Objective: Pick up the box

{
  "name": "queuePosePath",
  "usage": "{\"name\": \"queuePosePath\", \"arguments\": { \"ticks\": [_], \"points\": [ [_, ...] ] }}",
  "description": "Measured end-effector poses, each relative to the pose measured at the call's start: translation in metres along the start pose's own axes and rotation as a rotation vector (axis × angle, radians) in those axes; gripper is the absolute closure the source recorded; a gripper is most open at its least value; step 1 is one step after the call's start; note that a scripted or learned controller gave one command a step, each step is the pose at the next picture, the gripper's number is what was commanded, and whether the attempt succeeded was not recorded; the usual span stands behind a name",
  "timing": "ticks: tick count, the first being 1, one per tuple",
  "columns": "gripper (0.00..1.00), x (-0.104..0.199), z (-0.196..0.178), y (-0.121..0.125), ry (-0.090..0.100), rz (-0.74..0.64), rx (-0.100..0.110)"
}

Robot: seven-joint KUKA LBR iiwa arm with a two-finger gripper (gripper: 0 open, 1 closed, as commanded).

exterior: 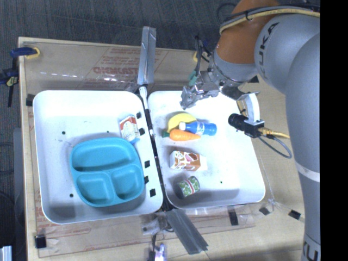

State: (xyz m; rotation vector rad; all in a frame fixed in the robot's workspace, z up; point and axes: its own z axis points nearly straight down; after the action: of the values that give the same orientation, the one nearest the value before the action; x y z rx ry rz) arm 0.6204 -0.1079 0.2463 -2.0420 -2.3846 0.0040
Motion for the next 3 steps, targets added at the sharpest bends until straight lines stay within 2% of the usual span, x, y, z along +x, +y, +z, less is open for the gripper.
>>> {"name": "queuePosePath", "arguments": {
  "ticks": [1, 2, 3],
  "points": [
    [1.0, -0.059, -0.078, 0.028, -0.003, -0.351, -0.004],
    [1.0, -0.048, -0.118, 0.029, -0.002, -0.16, -0.002],
    [1.0, -0.084, -0.127, -0.001, -0.001, 0.332, -0.001]
  ]
}}
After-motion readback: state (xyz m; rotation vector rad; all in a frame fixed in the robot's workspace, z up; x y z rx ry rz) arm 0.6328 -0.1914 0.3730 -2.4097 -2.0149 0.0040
